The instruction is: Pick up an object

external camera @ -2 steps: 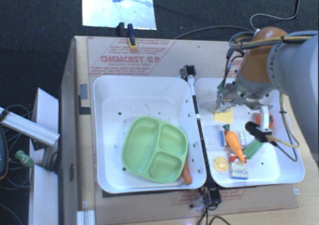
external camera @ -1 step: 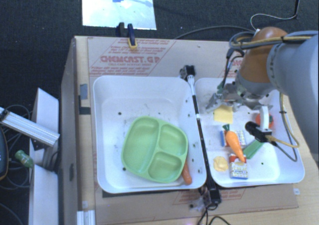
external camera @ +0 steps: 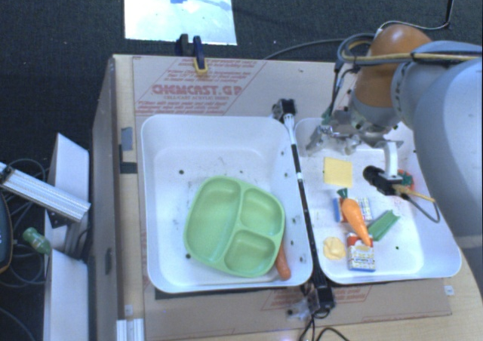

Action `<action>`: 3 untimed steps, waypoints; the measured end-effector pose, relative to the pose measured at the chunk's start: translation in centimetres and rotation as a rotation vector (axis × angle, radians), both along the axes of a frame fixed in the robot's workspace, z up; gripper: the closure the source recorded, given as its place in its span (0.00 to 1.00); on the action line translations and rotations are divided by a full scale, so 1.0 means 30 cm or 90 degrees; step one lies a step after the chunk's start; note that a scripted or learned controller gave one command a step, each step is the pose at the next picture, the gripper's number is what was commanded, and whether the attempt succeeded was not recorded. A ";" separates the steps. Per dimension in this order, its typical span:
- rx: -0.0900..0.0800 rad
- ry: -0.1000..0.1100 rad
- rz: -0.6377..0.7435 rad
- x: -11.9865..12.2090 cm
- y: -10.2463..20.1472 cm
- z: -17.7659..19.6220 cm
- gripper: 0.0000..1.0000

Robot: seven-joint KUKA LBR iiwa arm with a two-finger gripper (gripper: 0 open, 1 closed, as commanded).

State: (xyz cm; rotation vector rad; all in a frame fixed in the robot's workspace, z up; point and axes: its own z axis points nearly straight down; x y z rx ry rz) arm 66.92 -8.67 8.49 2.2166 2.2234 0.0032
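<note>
Left bin (external camera: 162, 181) holds a green divided plate (external camera: 235, 225), light but wide, poor to pinch. Right bin (external camera: 438, 253): yellow square (external camera: 337, 171) flat, hard to lift; toy carrot (external camera: 352, 216) mid-bin looks light, stiff, smooth, best taken across its thick middle. End effector (external camera: 343, 136) hangs at the bin's far edge, above the yellow square; can't tell its state, nothing seen held.

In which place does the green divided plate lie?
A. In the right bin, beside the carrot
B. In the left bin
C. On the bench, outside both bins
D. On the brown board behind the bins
B. The green divided plate rests on the floor of the left bin, while the carrot lies in the right bin.
</note>
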 end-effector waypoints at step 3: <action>-0.001 0.000 0.000 0.000 0.003 0.001 0.00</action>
